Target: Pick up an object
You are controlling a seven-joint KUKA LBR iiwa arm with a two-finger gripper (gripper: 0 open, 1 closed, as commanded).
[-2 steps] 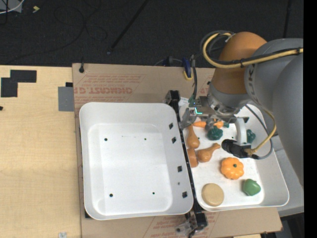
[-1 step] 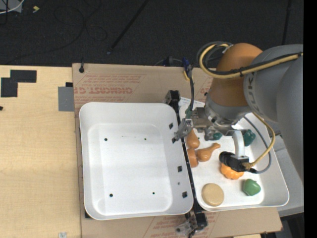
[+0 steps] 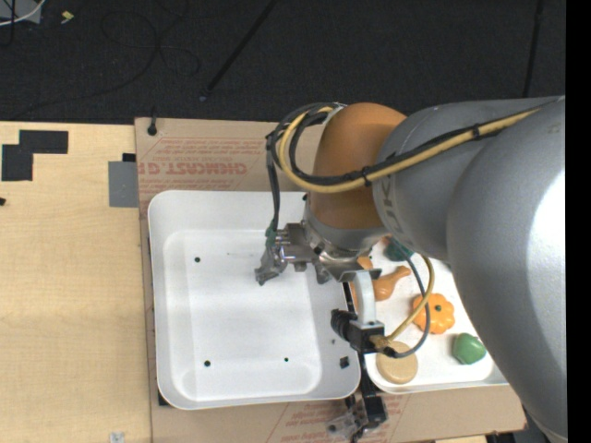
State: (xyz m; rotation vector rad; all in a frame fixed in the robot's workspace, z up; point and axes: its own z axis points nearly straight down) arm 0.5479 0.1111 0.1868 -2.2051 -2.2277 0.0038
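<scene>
Gripper (image 3: 268, 270) hangs over left bin (image 3: 175, 247) w/ nothing seen between its fingers — how far open, can't tell — objs like orange piece (image 3: 438, 314) lie in right bin, so pick not yet done.

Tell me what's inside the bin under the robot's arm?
In the right bin I can see an orange pumpkin toy, a green piece, a tan disc and an orange piece. The arm covers the rest.
</scene>
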